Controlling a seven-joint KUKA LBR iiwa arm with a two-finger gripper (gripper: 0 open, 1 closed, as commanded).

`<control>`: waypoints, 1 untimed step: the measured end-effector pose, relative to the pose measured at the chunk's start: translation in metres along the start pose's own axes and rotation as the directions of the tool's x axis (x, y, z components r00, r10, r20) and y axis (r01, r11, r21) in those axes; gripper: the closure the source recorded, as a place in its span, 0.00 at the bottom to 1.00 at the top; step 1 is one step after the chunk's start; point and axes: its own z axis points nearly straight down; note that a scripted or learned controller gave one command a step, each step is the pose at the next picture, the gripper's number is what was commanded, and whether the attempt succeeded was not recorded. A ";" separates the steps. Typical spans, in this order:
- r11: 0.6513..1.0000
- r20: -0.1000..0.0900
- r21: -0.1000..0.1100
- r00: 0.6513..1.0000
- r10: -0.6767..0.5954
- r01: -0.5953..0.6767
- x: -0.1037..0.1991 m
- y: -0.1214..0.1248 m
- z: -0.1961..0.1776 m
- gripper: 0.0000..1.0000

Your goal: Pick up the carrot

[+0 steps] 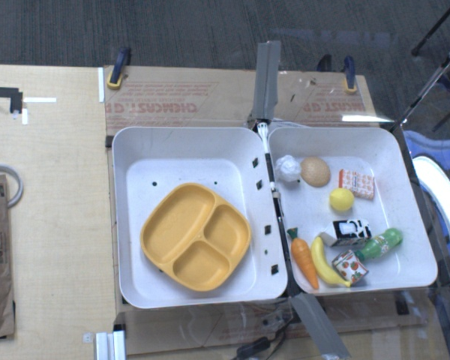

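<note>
The carrot [304, 261] is orange with a small green top and lies along the left wall of the right bin [405, 156], near its front. A yellow banana [325, 264] lies right beside it, touching or nearly touching its right side.
The right bin also holds a crumpled white object [288, 169], a tan egg-like ball [315, 172], a lemon [341, 199], a red-and-white packet [357, 184], a black-and-white box [350, 231], a green bottle [380, 244] and a small carton [351, 268]. The left bin [135, 171] holds a yellow divided plate [196, 235].
</note>
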 end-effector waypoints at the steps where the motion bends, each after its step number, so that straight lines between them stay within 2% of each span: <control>1: 0.885 0.000 -0.002 0.885 -0.466 0.466 -0.018 0.033 0.088 0.00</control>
